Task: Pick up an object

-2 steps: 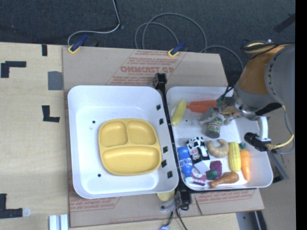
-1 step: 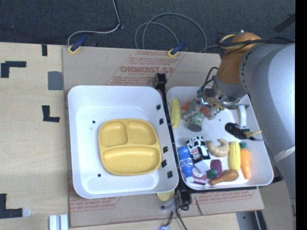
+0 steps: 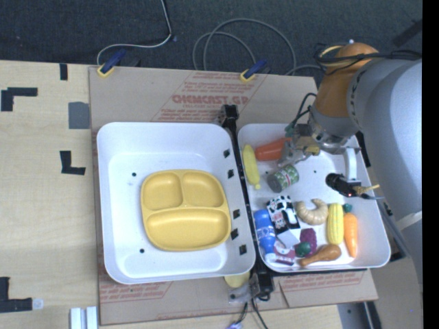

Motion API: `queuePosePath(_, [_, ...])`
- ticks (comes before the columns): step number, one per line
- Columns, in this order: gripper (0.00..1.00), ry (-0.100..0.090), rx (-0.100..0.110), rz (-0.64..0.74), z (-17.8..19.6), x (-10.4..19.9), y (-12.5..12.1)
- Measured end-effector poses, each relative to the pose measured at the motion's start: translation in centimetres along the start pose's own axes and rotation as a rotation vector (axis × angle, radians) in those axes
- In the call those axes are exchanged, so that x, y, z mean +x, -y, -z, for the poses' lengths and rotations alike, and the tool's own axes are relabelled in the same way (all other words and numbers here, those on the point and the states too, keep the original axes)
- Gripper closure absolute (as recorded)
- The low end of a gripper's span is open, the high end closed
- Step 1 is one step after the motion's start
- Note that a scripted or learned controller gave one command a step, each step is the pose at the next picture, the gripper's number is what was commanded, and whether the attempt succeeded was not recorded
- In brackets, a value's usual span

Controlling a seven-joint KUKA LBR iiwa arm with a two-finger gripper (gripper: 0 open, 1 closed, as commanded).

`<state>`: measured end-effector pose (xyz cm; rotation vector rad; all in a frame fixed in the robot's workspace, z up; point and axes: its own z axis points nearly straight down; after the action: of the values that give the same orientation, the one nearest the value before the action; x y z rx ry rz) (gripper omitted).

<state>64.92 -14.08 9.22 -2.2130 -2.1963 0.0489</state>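
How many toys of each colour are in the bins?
Going by main colour; the small pile at the front is hard to separate.
Yellow: 3 (divided plate, banana, corn)
Orange: 3 (carrot by the corn, orange piece near the gripper, drumstick)
Green: 1 (can)
Blue: 1 (bottle)
Tan: 1 (croissant)
Purple: 1 (purple piece)
Total: 10

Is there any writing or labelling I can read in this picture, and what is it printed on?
Red print on the cardboard sheet under the bins: too blurred to read for certain.
Green can in the right bin: label too small to read.
Blue bottle: label too small to read.
Black-and-white packet: markings too blurred to read.
Yellow divided plate: no text.
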Motion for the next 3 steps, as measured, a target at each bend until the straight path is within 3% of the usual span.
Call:
queuePosePath(1, [0.00, 0.001, -0.002, 0.001, 0.0, 0.0, -0.1])
queuePosePath(2, [0.00, 0.010, 0.005, 0.008, -0.7, 2.4, -1.1])
queuePosePath(3, [0.00, -0.004, -0.042, 0.005, -0.7, 1.5, 5.7])
